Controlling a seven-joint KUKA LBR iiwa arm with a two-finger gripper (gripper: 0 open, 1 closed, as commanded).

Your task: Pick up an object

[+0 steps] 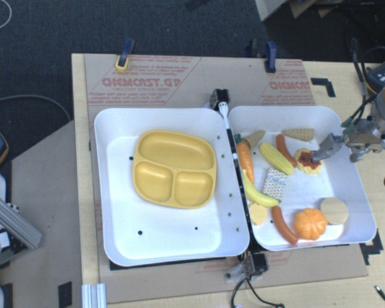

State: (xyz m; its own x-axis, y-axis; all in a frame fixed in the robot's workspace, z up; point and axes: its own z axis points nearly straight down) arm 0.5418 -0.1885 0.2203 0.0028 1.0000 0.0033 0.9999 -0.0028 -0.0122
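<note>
The grey two-finger claw (322, 151) reached in from the right over the right shallow white plastic bin (353, 191), its tip low above a small red-and-yellow toy food piece (306, 158). Whether the claw was open, closed or gripping that piece could not be told; the tip blurred into the toy beneath it.

Everything loose lay in that right bin. Just left of the claw were a reddish toy sausage (284, 149) and a yellow toy corn cob (275, 158). Above and slightly left of it lay a tan ridged cone-shaped toy (298, 134), and further left a second tan cone (253, 137). Well to the claw's left, an orange toy carrot (245, 161) ran beside the bin's inner wall, with a yellow toy banana (258, 195) below it and a pale patterned square packet (275, 183) between banana and corn. Below the claw sat an orange toy pumpkin (310, 224), touching a cream round disc (334, 210) on its right; another reddish sausage (283, 225) lay left of the pumpkin, and a pale yellow round slice (259, 214) beyond that.

Far left of the claw, the left white bin (115, 191) held a yellow three-compartment plastic plate (174, 169).

The arm's upper body was cut off at the right frame edge. The red-and-yellow piece was too small and partly covered to identify.
</note>
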